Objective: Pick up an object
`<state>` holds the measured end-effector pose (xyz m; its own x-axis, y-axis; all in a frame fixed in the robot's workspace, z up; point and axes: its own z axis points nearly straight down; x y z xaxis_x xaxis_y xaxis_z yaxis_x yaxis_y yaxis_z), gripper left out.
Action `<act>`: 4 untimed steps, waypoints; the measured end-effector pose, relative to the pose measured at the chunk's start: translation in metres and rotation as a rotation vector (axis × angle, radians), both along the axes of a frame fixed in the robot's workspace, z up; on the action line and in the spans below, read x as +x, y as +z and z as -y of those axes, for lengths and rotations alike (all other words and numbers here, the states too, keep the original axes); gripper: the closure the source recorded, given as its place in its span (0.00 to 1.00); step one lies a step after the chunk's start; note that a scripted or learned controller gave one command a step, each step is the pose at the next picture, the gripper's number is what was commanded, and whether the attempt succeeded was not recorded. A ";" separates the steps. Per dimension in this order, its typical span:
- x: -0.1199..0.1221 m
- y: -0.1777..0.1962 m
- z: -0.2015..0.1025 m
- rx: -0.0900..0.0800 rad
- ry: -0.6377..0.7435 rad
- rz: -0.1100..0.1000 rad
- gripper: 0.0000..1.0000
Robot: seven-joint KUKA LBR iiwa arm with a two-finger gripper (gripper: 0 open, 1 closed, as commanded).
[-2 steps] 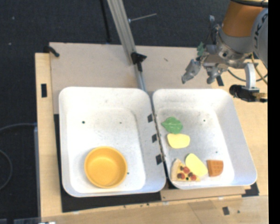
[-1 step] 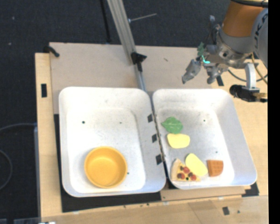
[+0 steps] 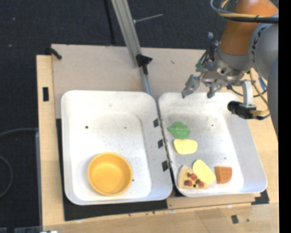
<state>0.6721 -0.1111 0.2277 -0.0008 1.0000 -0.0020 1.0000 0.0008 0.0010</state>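
Tool (image 3: 200, 90) open above right bin (image 3: 242, 144)

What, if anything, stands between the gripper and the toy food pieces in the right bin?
Nothing visible does. The gripper hangs over the far end of the right bin, and bare bin floor separates it from the green piece, the nearest one. The other pieces lie beyond that, towards the bin's near end.

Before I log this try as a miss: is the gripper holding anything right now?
No. The gripper is open above the right bin's far edge, nothing between its spread fingers.
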 end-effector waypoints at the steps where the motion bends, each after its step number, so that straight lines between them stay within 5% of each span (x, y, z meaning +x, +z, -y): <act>1: -0.003 -0.060 -0.006 0.000 0.001 -0.005 0.00; 2: -0.008 -0.115 0.001 0.000 -0.001 0.000 0.00; 3: -0.007 -0.103 0.002 0.001 -0.004 0.005 1.00; 4: -0.003 -0.055 0.010 0.001 -0.001 0.006 1.00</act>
<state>0.6690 -0.1213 0.1723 0.0004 1.0000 -0.0011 1.0000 -0.0004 0.0066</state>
